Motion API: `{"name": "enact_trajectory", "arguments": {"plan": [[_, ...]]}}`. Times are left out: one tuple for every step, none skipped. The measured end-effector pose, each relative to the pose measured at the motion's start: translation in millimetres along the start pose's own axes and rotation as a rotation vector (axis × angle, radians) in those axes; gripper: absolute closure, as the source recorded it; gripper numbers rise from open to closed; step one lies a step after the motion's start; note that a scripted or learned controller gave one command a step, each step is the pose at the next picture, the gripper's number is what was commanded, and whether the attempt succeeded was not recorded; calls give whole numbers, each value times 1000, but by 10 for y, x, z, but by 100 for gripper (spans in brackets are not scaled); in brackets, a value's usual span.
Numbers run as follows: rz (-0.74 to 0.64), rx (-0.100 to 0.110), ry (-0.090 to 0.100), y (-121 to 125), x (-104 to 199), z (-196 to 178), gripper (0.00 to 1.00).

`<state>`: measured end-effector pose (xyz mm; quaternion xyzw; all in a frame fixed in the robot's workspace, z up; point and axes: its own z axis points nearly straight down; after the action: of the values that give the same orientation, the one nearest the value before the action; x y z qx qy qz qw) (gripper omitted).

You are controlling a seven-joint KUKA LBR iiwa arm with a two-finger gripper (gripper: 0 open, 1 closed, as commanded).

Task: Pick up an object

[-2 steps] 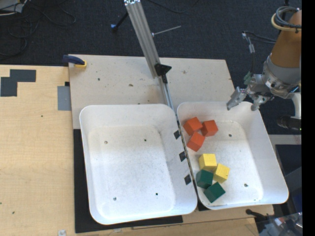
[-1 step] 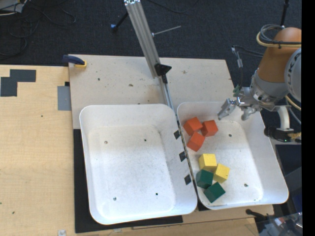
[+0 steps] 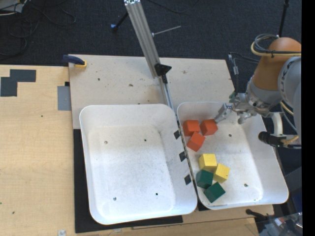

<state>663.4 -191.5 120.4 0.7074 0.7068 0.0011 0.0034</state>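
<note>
The right bin (image 3: 261, 181) holds several cubes. Three orange cubes (image 3: 191, 127) cluster near its back left, the rightmost orange cube (image 3: 208, 127) lying closest to my gripper. Two yellow cubes (image 3: 207, 162) and two green cubes (image 3: 204, 178) sit together toward the front left. My gripper (image 3: 230, 116) hangs over the back of the right bin, just right of the orange cluster. It is open, with nothing between its fingers; the left fingertip (image 3: 219, 115) is close to the rightmost orange cube but apart from it.
The left bin (image 3: 98, 132) lies beside the right one, the two joined by black clips (image 3: 181, 155). A slanted aluminium rail (image 3: 145, 36) rises behind the bins. The arm's orange band (image 3: 275, 63) and grey wrist stand over the right bin's back right corner.
</note>
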Motion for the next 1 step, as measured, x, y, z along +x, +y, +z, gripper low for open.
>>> {"name": "enact_trajectory", "arguments": {"plan": [[0, 6, 1, -14, -2, -61, 100]]}}
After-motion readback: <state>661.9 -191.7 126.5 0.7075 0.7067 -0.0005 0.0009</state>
